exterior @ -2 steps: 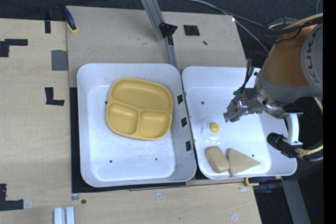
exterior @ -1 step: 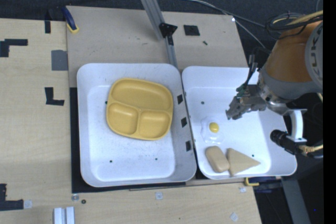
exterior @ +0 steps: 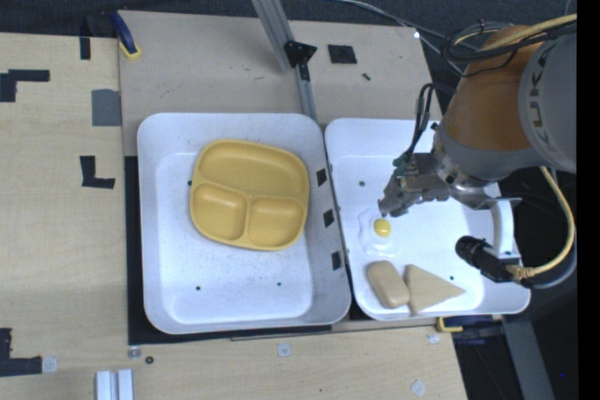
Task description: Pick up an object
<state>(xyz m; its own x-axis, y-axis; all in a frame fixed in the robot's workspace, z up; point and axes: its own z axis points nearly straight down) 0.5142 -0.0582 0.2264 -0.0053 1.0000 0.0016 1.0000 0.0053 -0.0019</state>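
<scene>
The arm (exterior: 511,98) reaches in from the right over the right bin (exterior: 352,145), its orange band showing above the wrist. The gripper (exterior: 389,206) points down and to the left, low over the bin floor, near the middle of that bin. Whether it is spread or pressed together cannot be told from this angle; nothing is seen held in it.

Just below the gripper tip lies a fried egg toy (exterior: 379,229), a white patch with a small yellow yolk, flat on the bin floor. It appears close to the tip, but contact cannot be confirmed.

Near the front edge of the same bin lie two further items side by side: a tan bread roll (exterior: 386,283) and, touching it on the right, a pale wedge-shaped piece (exterior: 431,288). Both are apart from the egg toy.

The left bin (exterior: 159,201) holds a yellow divided plate (exterior: 249,194), lying flat, with one large compartment and two smaller ones. It sits toward the back and centre of that bin.

A black cable fitting (exterior: 483,258) hangs from the wrist over the right side of the right bin.
</scene>
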